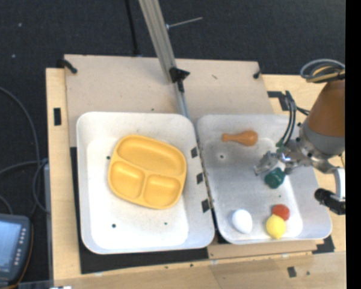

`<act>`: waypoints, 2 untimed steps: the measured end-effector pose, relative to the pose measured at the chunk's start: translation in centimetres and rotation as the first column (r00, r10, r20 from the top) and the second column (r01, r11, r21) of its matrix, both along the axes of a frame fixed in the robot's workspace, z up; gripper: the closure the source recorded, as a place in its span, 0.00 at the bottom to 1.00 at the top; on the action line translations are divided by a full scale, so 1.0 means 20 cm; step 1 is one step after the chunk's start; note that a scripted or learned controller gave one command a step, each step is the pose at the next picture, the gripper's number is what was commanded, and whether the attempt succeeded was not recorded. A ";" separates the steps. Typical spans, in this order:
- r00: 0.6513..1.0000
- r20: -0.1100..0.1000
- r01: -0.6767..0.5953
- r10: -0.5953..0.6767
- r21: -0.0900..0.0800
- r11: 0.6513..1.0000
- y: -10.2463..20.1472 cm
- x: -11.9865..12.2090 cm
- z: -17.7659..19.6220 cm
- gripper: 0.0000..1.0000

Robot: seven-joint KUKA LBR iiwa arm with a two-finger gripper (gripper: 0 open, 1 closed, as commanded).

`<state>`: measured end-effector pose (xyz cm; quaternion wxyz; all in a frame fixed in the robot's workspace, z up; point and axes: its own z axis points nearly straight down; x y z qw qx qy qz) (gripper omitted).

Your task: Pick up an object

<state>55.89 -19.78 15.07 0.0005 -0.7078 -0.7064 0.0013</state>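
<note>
Nearest me in the right bin I counted three small things along the front: one white egg-shaped piece, one yellow lemon-like fruit and, touching it just behind, one red piece. Further in, the gripper sat low over one dark green object, rounded, possibly a small cup; I could not tell whether its fingers were spread or pinching it. Beyond that lay one tan drumstick-shaped toy near the back wall. The left bin carried a single yellow three-compartment plate.
</note>
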 end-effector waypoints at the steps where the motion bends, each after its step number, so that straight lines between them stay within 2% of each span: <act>1: 1.000 0.007 0.004 -0.004 0.000 1.000 -0.01 0.01 0.07 1.00; 2: 1.000 0.009 0.001 -0.001 -0.001 1.000 -0.02 0.00 0.29 1.00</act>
